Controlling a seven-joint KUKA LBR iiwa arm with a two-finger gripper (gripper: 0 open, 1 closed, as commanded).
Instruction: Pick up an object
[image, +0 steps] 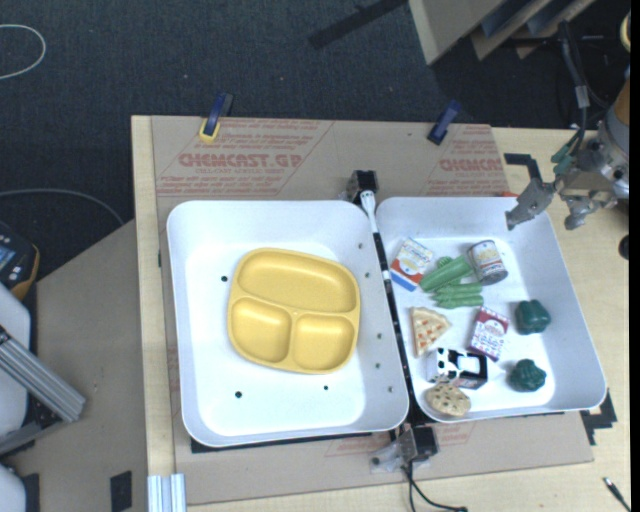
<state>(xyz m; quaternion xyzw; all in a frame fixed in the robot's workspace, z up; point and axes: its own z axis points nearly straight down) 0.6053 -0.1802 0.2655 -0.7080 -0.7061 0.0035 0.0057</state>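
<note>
Toys crowd the right bin (575, 345), the one landmark worth steering by here. Inside it, near its far-left corner, lies a small red, white and blue carton (409, 264); just beside that, toward the bin's middle, a bunch of green beans (452, 282) touches a small tin can (487, 262). Further forward sit a pizza slice (428, 327), a red packet (489, 331), a black-and-white toy (459, 367) and, at the bin's near edge, a tan cookie (447, 400). Two dark green vegetable pieces (531, 317) lie along the bin's right side — one ahead of the other (527, 376). The hand (545, 205) hangs over the bin's far-right corner, above its rim, with its two fingers spread apart and nothing between them — well apart from every toy. To the left of the right bin, touching it along a shared edge, the left bin (195, 300) holds a yellow divided plate (294, 310). Both rest on the worktop (300, 160).
</note>
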